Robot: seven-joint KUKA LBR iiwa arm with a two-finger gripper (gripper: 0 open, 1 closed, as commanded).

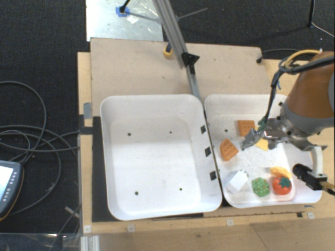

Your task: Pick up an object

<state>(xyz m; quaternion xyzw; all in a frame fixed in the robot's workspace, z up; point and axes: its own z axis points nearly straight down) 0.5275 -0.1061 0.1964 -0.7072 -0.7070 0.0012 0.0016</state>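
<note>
The right bin holds several small objects: an orange square cracker, an orange wedge, a white block, a green bumpy piece, a red tomato-like piece and a yellow piece. My gripper reaches in from the right and hangs just right of the orange wedge and below the cracker. A yellow bit shows just under the wrist. I see nothing clearly between the fingers.
The left bin lies beside the right one, with black clips along the shared wall. A slanted metal pole crosses above the bins' far edge. Cables lie on the dark floor at the left.
</note>
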